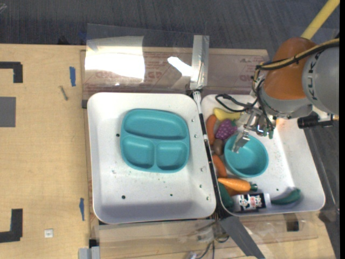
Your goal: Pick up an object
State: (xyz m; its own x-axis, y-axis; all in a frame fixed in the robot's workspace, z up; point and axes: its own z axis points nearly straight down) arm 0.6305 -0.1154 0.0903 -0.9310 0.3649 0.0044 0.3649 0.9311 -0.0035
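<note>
In the right bin lie a teal bowl, a bunch of purple grapes, a yellow banana, an orange carrot, a small black-and-white bottle and a green piece. Orange pieces line the bin's left wall. My gripper hangs over the bowl's upper left rim, just right of the grapes, with nothing seen in its grasp. The wrist and its cables hide the bin's back part.
The left bin holds a teal divided plate. A ridge separates the two bins. A clear plastic sheet stands behind the left bin. The wooden bench stretches to the left.
</note>
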